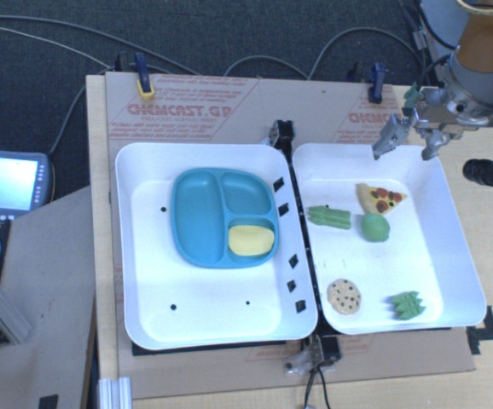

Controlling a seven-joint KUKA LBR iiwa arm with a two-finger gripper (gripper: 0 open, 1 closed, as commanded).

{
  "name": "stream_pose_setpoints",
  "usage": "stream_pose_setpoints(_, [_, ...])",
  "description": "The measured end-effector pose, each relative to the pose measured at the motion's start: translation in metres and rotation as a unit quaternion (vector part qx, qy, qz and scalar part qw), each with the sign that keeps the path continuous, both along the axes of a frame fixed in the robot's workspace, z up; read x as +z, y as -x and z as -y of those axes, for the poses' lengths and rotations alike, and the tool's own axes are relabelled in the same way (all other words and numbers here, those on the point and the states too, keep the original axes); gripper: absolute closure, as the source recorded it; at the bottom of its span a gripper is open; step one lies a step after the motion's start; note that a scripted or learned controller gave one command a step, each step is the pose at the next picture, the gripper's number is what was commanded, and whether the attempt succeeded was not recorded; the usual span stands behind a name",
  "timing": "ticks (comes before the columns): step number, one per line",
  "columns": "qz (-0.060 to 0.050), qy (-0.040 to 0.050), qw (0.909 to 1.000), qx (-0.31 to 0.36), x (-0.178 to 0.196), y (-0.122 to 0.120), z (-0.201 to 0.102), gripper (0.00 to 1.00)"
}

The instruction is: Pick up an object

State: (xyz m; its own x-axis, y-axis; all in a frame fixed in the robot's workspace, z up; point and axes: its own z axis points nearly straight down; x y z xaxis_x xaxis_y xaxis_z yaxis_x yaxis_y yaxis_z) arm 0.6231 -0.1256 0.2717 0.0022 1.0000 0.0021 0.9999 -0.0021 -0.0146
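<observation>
Right bin: cookie nearest, ball mid, pizza farther. Pizza judged light, stiff, flat; best pinched across its edges. My gripper hung over the far rim, fingers spread, grasping nothing.

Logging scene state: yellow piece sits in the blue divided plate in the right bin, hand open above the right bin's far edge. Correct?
One error: the camera view shows the blue divided plastic plate, holding the yellow rounded piece, in the left white bin. The hand is open above the right white bin's far edge.
</observation>
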Motion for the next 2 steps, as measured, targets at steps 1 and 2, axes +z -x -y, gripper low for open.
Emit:
stream_pose_setpoints(1, [0.007,0.0009,1.0000,0.001,0.008,-0.002,0.000,0.00])
stream_pose_setpoints(2, [0.004,0.0003,1.0000,0.001,-0.041,0.007,0.005,0.00])
